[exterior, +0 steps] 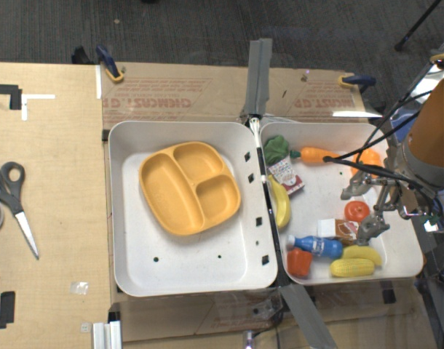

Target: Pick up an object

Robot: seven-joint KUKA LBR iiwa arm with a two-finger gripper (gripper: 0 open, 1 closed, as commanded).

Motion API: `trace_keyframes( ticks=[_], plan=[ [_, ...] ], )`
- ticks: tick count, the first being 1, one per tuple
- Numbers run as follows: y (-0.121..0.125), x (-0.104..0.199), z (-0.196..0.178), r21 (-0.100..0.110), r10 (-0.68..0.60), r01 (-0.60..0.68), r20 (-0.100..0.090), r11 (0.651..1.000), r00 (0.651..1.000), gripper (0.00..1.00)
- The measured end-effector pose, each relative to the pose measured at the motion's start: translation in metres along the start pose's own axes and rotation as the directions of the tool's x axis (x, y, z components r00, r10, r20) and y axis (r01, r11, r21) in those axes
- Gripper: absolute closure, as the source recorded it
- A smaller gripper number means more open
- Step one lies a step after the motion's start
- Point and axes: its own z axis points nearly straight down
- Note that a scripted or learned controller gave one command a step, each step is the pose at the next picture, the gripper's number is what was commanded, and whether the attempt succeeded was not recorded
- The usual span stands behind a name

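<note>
Right of centre, the right-hand white bin [320,195] holds the loose items; along its left wall, a banana [281,203], lying lengthwise; above it, a small red-and-white packet [286,174] and a green soft item [276,148] at the upper left corner; beside that, a carrot [314,153], orange, lying crosswise near the top wall; near the bin's middle right, a red tomato-like piece [357,211]; below it, a small brown-and-white item [346,229], partly covered by the gripper; along the lower wall, a blue bottle [319,246] on its side, a red pepper-like piece [299,262] just beneath it, and a yellow corn cob [352,267] with a second yellow item [364,253] touching it from above.

Arm: enters from the right edge of the frame, orange band at upper right; gripper [370,211] hangs over the right half of this bin, above the tomato-like piece; the two fingers stand apart, one fingertip [351,190] above that piece and the other below it; nothing is clamped between them.

Left-hand white bin [127,217]: one orange divided plate [190,187], three compartments, tilted slightly, in the upper middle.

Bench, left part of the frame: scissors [14,202] with grey handles; blue clamps [109,62] at the cardboard's upper edge.
</note>
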Motion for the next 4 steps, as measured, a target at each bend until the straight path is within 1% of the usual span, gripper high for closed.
trace_keyframes(
  ticks=[1,2,3,4],
  plan=[
    [0.023,-0.099,0.089,0.000,0.114,-0.114,0.002,0.993,0.993,0.00],
    [-0.014,-0.035,0.136,0.000,0.107,-0.107,0.002,0.994,0.994,0.00],
    [0.013,-0.005,0.122,0.024,-0.035,0.033,0.053,0.999,0.998,0.00],
    [0.033,-0.089,0.136,0.000,0.243,-0.243,0.004,0.970,0.970,0.00]
  ],
)
